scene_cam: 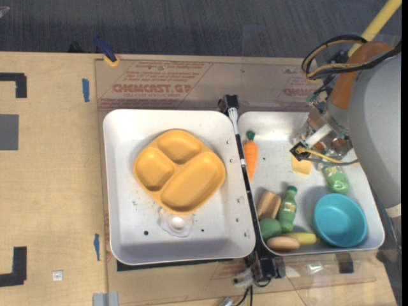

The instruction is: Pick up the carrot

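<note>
Nearest the camera, along the near edge of the right bin [376,234], lie a tan bread roll [283,241] and a yellow banana-like piece [305,238], with a teal bowl [340,220] in the near right corner. Just behind them stand a green bottle [288,208] and a brown cylinder [268,203].

The carrot [250,158] lies against the bin's left wall, towards the far end, its green top pointing away from the camera and nothing resting on it. The left bin [118,183] carries a yellow divided plate [180,169].

The gripper [317,142] hangs over the far right part of the right bin, well apart from the carrot, beside a yellow wedge [301,165]. I cannot tell how wide its pincer stands, and nothing is seen in its grasp.

The step in hand looks like the approach; no pick is made yet. Next, the arm likely needs to travel towards the left wall and come down lengthwise over the carrot, since the wall leaves little room on that side.
</note>
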`<state>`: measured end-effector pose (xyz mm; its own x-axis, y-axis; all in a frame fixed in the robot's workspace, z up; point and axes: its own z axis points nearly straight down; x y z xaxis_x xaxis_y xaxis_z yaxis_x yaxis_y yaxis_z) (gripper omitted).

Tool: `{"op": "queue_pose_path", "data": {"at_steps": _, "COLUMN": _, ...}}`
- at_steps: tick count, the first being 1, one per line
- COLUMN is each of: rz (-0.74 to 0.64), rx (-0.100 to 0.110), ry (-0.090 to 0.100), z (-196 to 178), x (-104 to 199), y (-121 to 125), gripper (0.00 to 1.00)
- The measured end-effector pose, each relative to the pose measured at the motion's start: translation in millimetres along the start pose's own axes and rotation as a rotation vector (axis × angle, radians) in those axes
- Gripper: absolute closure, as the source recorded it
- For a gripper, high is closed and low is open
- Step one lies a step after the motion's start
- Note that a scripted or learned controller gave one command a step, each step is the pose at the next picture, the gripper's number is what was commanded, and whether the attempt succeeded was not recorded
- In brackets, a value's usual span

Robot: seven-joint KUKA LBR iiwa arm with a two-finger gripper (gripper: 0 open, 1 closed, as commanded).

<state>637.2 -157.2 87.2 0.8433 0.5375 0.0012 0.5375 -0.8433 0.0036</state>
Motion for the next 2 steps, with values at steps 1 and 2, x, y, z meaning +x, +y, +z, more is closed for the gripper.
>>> {"op": "queue_pose_path", "data": {"at_steps": 1, "rz": 0.149, "rx": 0.003, "ry": 0.000, "z": -1, "x": 1, "y": -53, "gripper": 0.00}}
{"op": "queue_pose_path", "data": {"at_steps": 2, "rz": -0.069, "rx": 0.000, "ry": 0.001, "z": -2, "x": -49, "y": -40, "gripper": 0.00}}
